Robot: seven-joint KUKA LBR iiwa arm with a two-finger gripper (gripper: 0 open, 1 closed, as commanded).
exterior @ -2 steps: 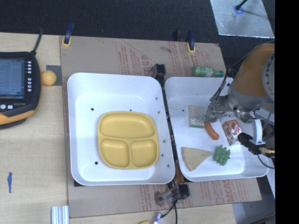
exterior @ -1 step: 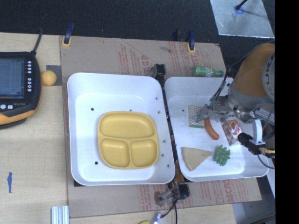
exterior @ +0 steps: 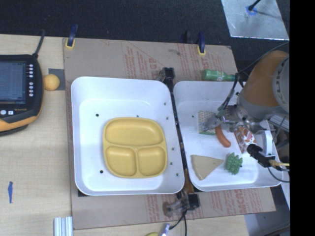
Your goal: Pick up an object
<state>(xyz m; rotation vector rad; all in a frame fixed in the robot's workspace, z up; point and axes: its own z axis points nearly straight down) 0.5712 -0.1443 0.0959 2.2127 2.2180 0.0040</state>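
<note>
Yellow tray point(exterior: 134, 146) in left bin point(exterior: 83, 132), sausage point(exterior: 223, 137), broccoli point(exterior: 233, 163) right, pincer point(exterior: 224, 118) state unclear.

My arm point(exterior: 268, 85) is showing a broad orange band over grey housing, with thin black cables trailing beside its dark metal wrist.

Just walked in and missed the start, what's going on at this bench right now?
A robot arm is reaching into the right bin, its gripper low over a sausage and a green packet. A tan wedge and a broccoli piece lie nearby. Nothing looks lifted yet. The left bin holds a yellow divided plate.
</note>
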